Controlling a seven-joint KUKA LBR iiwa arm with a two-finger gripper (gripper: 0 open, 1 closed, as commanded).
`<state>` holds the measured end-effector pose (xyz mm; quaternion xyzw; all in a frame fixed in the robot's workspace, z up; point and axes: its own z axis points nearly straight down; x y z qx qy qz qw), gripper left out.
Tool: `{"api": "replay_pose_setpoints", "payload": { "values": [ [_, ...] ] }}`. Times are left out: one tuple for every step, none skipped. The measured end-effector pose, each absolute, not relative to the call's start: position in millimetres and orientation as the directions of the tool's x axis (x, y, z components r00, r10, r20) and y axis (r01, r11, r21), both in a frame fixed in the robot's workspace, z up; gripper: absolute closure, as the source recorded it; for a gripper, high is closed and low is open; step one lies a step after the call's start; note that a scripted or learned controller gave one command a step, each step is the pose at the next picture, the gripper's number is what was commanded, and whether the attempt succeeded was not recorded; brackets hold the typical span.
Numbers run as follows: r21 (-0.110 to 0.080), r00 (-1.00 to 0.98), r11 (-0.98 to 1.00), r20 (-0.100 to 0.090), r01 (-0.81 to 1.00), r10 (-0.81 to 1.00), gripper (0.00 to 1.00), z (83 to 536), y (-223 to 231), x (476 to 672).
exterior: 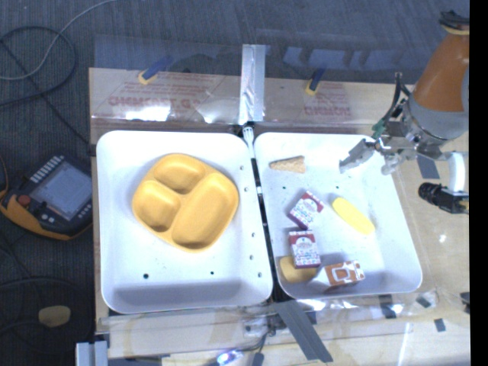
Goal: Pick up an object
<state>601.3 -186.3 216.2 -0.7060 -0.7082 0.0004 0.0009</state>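
Hovering over right bin (396,227), end effector (370,155) apart, gripping nothing; partly hidden: tan round piece (293,269) under red carton (304,248).

End effector (369,155) seemingly open, empty.

Table (107,90): flat wooden top. Two shallow white bins rest directly on it, side by side and touching — left bin (122,280) at 9 o'clock, right bin (404,235) at 3 o'clock. Clear plastic sheeting (191,97), held by blue-and-yellow clips (152,70), lies at 12 o'clock.
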Motion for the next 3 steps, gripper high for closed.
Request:
{"api": "replay_pose_setpoints", "payload": {
  "values": [
    [0.006,-0.235,0.235,0.003,0.972,0.972,0.0,98,-215,594.7],
    [0.003,-0.235,0.235,0.003,0.972,0.972,1.0,105,-214,594.1],
    [0.001,-0.219,0.219,-0.001,0.976,0.976,1.0,212,-161,585.8]
  ]
}}
